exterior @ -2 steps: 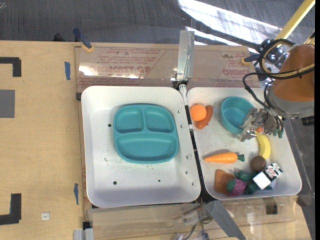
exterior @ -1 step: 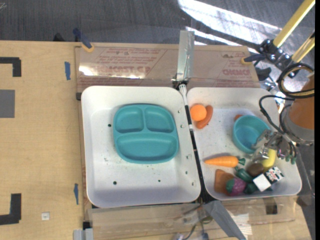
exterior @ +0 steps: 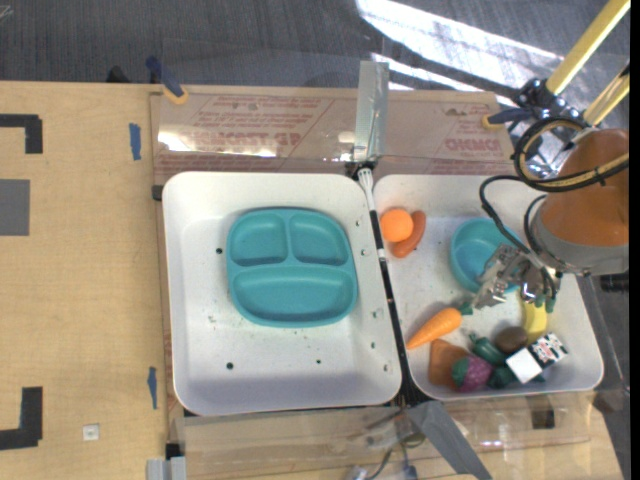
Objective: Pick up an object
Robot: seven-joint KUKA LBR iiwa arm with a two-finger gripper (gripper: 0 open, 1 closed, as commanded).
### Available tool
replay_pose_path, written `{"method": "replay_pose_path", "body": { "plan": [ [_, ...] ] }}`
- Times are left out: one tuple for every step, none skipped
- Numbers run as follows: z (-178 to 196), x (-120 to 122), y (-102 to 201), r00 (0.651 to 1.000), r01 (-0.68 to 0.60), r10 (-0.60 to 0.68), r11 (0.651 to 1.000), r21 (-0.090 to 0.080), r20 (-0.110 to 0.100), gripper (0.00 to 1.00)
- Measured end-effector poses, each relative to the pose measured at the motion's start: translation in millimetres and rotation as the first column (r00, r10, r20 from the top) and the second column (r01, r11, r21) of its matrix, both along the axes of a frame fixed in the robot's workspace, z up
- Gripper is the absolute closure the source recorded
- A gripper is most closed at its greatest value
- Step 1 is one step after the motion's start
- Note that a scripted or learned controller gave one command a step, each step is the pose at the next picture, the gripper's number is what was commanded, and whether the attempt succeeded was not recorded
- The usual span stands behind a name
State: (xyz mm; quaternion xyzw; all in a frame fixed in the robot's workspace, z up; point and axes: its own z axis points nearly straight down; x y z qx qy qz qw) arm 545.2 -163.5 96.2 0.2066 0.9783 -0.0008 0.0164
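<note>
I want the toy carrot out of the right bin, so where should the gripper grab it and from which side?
Grip the carrot across its thick middle, coming straight down. It lies flat and slanted, green top toward the gripper, so the fingers should close across its width, not its length.

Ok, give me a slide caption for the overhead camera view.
KUKA arm's hand hovers over toy food by a teal bowl; divided teal plate sits in the left bin.

Bins: two, white (exterior: 190,298) and (exterior: 580,368)
Divided plates: one, teal (exterior: 292,266)
Bowls: one, teal (exterior: 472,250)
Carrots: one (exterior: 434,327)
Orange balls: one (exterior: 397,225)
</note>
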Motion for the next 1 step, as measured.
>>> {"method": "replay_pose_path", "body": {
  "plan": [
    [-5.0,-3.8,0.3,1.0,0.0,0.0,1.0,0.003,-0.013,0.0]
  ]
}}
